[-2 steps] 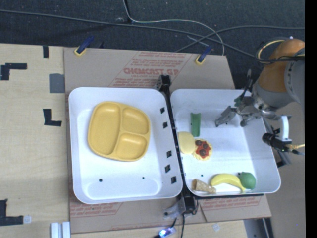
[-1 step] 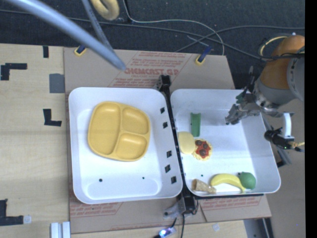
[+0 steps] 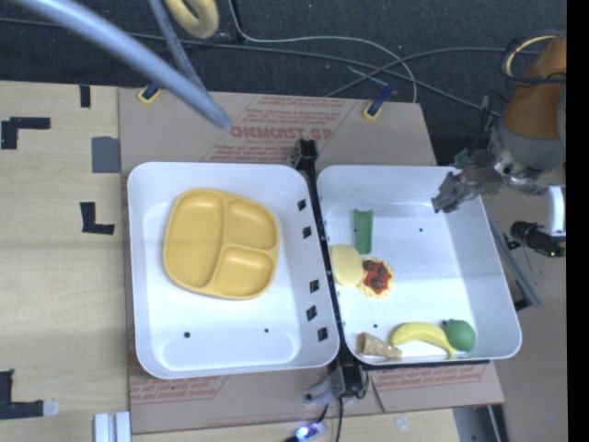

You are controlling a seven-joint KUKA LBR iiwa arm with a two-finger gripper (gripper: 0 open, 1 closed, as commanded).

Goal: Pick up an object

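Observation:
My gripper (image 3: 448, 197) hangs at the right bin's (image 3: 479, 247) far right rim, on the orange-banded arm coming in from the right. Nothing is visible between its dark tips. Inside the right bin lie a green block (image 3: 363, 230), a pale yellow round piece (image 3: 345, 266) with a red-topped item (image 3: 375, 277) against it, a banana (image 3: 421, 337), a green ball (image 3: 460, 335) and a tan wedge (image 3: 375, 344) along the near rim.
The left bin (image 3: 221, 348) holds a yellow divided plate (image 3: 221, 243). A black clip divider (image 3: 313, 247) joins the two bins. Cables run across the dark surface behind the cardboard sheet. A grey pole slants across the upper left.

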